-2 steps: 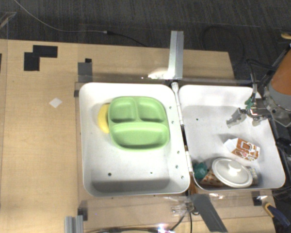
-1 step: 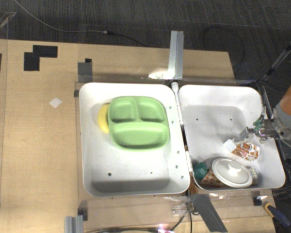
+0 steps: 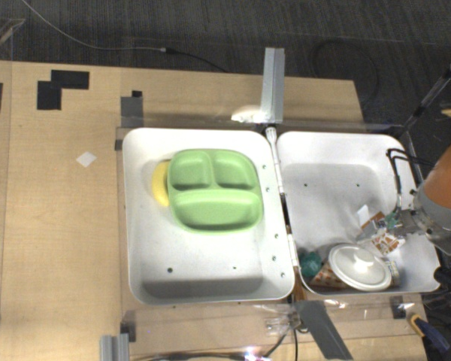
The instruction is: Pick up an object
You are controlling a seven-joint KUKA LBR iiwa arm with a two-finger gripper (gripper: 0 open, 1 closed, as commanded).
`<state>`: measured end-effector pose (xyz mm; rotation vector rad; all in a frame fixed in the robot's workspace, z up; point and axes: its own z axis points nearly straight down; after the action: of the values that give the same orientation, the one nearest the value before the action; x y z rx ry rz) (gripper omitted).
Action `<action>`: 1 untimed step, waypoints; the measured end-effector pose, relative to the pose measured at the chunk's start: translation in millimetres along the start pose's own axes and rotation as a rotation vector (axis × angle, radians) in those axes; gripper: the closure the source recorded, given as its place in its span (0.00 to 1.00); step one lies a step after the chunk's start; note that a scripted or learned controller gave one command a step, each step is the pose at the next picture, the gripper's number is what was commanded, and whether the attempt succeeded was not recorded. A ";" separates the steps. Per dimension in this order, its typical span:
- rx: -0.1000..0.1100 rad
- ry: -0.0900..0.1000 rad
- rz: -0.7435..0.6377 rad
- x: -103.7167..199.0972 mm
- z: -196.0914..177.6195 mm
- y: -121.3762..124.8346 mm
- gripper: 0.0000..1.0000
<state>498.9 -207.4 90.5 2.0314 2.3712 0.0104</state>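
Pale wood tabletop [image 3: 52, 224] carries two white bins. At the right bin's [image 3: 331, 171] right edge, the tool [image 3: 400, 224] hangs over a crinkled printed packet [image 3: 381, 239], its lettering unreadable; its grip I cannot tell. Nearby lie a white round lid [image 3: 358, 268] and a teal lump [image 3: 310, 264]. The left bin [image 3: 195, 269] holds a green three-compartment plastic tray [image 3: 213, 189] over something yellow [image 3: 159, 184].

A single fixed camera is mounted above the bench [image 3: 52, 224] and looks down at a slant. Both white bins fall within the frame: the left bin [image 3: 203, 280] near centre, the right bin [image 3: 323, 156] toward the right edge. The far floor crosses the top. Mounting height appears moderate. The arm [image 3: 445, 190] enters at right.
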 end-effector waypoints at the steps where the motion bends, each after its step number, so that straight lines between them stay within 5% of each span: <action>1: -0.006 -0.003 0.001 -1.7 -13.0 2.5 1.00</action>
<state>501.4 -208.6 103.6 2.0279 2.3653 0.0143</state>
